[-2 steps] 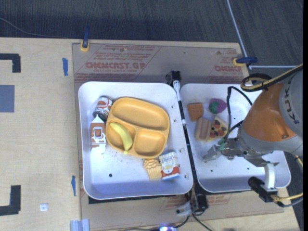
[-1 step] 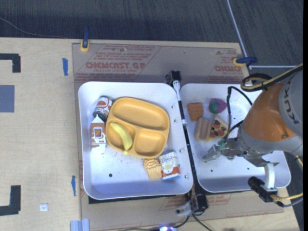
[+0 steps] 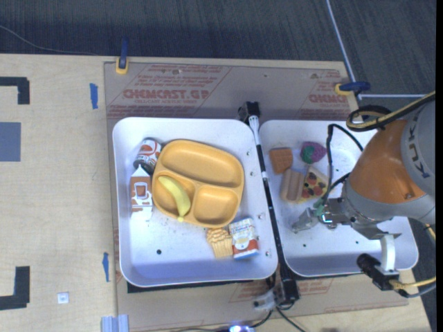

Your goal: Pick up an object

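My gripper (image 3: 304, 222) is low over the right bin (image 3: 332, 261), just below a toy pizza slice (image 3: 315, 183) and a tan wooden block (image 3: 292, 185). I see nothing held in it. Further back in this bin lie an orange-brown block (image 3: 280, 159) and a purple and green toy (image 3: 313, 151). The left bin (image 3: 138, 254) holds a yellow divided plate (image 3: 201, 171) with a banana (image 3: 174, 195) in it, a can (image 3: 146, 155), a small carton (image 3: 140, 192), a waffle-like piece (image 3: 219, 241) and a small packet (image 3: 243, 238).
The grey arm with its orange band (image 3: 384, 178) covers the right part of the right bin. A black rail (image 3: 261, 178) runs between the bins. Cables (image 3: 360, 116) hang near the arm, and blue clamps (image 3: 353, 86) sit on the board's back edge.
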You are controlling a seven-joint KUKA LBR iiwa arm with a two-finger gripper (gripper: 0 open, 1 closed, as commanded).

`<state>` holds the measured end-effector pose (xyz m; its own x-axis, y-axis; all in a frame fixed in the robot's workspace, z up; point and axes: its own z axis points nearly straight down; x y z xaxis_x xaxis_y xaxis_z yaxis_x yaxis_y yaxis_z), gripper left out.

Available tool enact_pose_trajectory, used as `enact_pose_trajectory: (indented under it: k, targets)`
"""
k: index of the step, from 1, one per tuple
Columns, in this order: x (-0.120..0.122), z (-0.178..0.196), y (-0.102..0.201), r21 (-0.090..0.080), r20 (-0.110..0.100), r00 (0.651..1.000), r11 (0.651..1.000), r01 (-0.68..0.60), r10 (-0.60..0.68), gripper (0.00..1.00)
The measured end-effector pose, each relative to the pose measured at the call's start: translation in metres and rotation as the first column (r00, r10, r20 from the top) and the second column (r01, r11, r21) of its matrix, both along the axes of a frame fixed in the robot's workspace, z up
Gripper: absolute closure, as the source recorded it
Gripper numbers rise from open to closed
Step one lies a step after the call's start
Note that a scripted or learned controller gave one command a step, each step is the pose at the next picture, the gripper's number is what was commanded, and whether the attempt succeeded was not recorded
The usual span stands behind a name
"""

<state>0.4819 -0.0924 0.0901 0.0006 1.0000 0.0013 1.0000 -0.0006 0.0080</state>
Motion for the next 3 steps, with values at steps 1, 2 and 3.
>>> enact_pose_trajectory:
  k: [1, 2, 3]
  targets:
    - [0.0002, 0.0000, -0.0006, 0.000, 0.001, 1.000, 1.000, -0.001, 0.001, 0.00]
    - [0.0003, -0.0001, 0.0002, -0.002, 0.002, 1.000, 1.000, 0.000, 0.000, 0.00]
    - [0.0004, -0.0002, 0.0000, -0.002, 0.002, 1.000, 1.000, 0.000, 0.000, 0.00]
